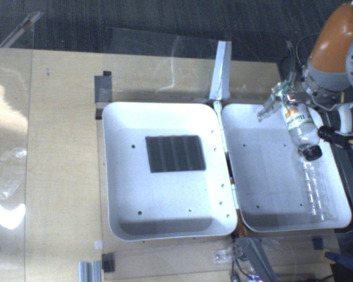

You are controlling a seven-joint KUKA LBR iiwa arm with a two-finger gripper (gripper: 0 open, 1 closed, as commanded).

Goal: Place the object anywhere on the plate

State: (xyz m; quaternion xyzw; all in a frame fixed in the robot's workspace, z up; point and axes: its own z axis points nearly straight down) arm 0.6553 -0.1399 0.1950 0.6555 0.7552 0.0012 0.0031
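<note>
The camera view looks down at a slant on a pale wooden bench (53, 175) bearing 2 shallow white bins side by side, with the grey KUKA arm and its orange band (335, 37) entering at the upper right. The two-finger gripper (284, 98) hangs over the upper part of the right white bin (265, 175), near that bin's far wall. A clear plastic bottle with a pale printed label and a dark cap (300, 128) sits directly below and slightly right of the gripper, its upper end up against the fingers and its capped end pointing away from them toward the near side of the bin; the bottle appears caught between the fingers, tilted, though the contact itself is too small to see sharply. Well to the left of the gripper, in the left white bin (123, 210), lies a dark grey ribbed rectangular plate (175, 154), flat near that bin's middle and well apart from the bottle. Behind the bins, left of the gripper, a clear plastic sheet (165, 63) stands along the bench.
</note>
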